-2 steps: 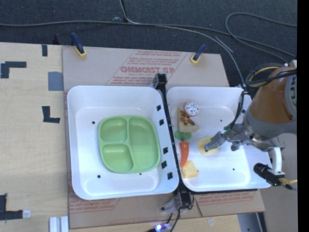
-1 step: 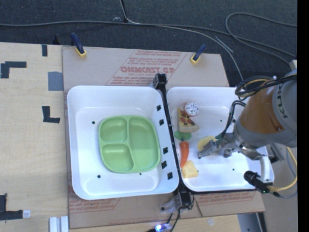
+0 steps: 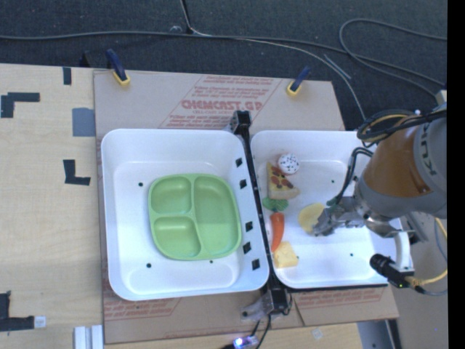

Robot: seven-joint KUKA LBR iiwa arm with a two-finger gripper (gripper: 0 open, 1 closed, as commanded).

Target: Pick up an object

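Toys crowd the right bin [image 3: 341,271] along its left wall; its right floor lies open.

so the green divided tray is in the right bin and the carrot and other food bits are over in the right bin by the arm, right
Not quite. The camera view shows the green divided tray in the left bin, not the right one. The rest holds: the carrot and the other food pieces lie in the right bin, where the end effector sits beside a yellow piece.

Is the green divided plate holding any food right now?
Empty. The green plate lies flat in the left bin, all three compartments bare.
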